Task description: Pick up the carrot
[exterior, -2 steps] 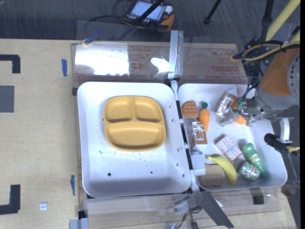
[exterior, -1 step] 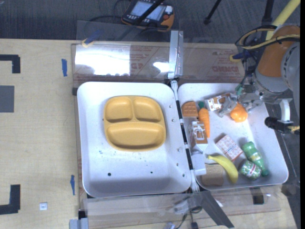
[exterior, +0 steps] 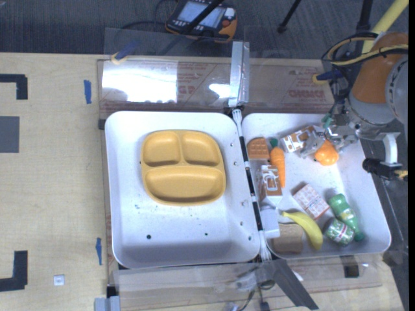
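The carrot (exterior: 278, 163) lies in the right bin (exterior: 376, 193), near that bin's left wall, its length running toward and away from the camera. Touching the carrot's left side at its far end sits a waffle-like brown toy (exterior: 258, 149); a small printed packet (exterior: 270, 180) lies just beside the carrot's near end.

The gripper (exterior: 336, 132) hangs well to the right of the carrot, over the far part of the same bin, beside an orange fruit (exterior: 326, 154) and a crumpled wrapper (exterior: 300, 140). Whether its fingers are apart or together cannot be told.

Nearer the camera than the carrot lie a banana (exterior: 305, 226), a patterned box (exterior: 310, 201) and a green bottle (exterior: 341, 219). Left of the carrot, the left bin (exterior: 123, 193) holds a yellow divided plate (exterior: 183, 166).
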Action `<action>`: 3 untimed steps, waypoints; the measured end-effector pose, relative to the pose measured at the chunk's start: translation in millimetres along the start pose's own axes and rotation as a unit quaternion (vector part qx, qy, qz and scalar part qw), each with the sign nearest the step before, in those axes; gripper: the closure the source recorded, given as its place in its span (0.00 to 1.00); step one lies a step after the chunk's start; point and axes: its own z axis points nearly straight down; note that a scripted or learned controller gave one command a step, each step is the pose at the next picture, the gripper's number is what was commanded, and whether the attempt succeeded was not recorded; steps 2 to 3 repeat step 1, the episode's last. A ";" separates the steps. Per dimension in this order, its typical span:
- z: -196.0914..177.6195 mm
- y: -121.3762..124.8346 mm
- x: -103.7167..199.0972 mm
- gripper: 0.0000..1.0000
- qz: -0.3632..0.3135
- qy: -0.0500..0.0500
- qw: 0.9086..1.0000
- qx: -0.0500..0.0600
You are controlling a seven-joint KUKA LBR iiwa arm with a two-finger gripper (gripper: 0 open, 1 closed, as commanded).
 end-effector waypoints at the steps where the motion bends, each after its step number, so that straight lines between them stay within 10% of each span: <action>1: -89.1 13.3 59.4 1.00 -0.012 -0.011 0.999 -0.031; 3: -89.1 13.3 59.4 1.00 -0.012 -0.011 0.999 -0.031</action>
